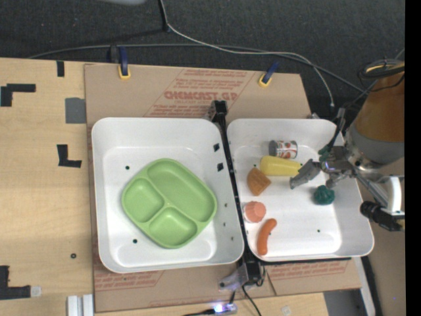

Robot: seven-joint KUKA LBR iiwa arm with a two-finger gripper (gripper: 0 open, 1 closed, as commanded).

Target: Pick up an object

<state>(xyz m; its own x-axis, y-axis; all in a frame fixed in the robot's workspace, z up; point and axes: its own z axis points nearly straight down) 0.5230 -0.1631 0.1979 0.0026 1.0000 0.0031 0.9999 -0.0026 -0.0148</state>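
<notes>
The right bin point(352, 242) holds several small items. A yellow block point(281, 166) lies under a small red-and-white can point(284, 149). An orange-brown wedge point(258, 181), a pink round piece point(254, 210) and an orange-red sausage shape point(265, 236) lie near the bin's left wall. A dark green lump point(323, 195) sits further right. My gripper point(314, 182) hangs over the bin's right half, open. One finger point(302, 174) points toward the yellow block, and the other is just above the green lump. Nothing is between them.
A green divided plate point(169, 203) lies in the left bin point(105, 176). A black divider clip point(219, 108) sits where the bins meet. Cables run across the dark floor behind the bench. The arm's orange band point(385, 110) is at the right edge.
</notes>
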